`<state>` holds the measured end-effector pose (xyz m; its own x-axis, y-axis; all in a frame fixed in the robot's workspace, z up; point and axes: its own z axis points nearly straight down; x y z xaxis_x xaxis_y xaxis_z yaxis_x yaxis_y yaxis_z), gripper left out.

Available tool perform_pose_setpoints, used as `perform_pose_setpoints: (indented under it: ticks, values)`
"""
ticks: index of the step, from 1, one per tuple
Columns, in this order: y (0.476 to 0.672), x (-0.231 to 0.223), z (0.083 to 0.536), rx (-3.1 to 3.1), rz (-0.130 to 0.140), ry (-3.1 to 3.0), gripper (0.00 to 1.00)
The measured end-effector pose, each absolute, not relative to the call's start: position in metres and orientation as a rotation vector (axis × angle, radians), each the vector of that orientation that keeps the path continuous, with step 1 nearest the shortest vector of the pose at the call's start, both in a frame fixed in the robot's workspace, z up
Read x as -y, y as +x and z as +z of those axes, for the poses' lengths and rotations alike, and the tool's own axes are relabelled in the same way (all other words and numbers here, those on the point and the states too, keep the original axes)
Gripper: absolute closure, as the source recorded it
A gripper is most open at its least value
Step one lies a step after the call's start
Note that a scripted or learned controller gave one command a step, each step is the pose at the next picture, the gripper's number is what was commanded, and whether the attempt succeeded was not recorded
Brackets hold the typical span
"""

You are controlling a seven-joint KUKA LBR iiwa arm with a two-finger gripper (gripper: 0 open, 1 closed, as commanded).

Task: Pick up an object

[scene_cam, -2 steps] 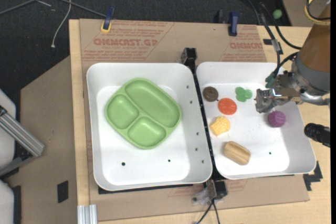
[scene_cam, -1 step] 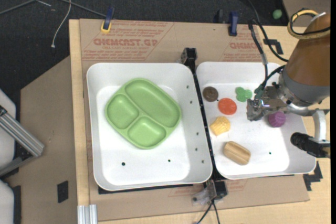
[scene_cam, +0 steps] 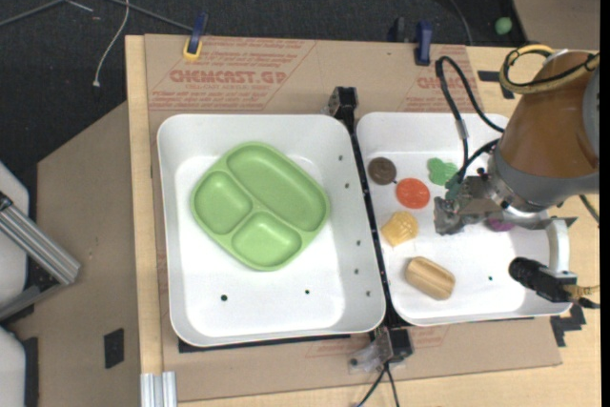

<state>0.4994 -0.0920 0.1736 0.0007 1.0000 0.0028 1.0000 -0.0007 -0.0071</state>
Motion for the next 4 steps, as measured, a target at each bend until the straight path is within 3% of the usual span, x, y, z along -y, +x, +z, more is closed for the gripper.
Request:
perform_pose_setpoints:
  ticks: [1, 2, 4]
  values:
    - [0.496, 0.093, 0.131, 2.215, 0.005, -2.217, 0.00]
    - [0.498, 0.093, 0.144, 2.219, -0.002, -2.222, 1.00]
    - [0.498, 0.078, 0.245, 2.227, -0.007, -2.222, 1.00]
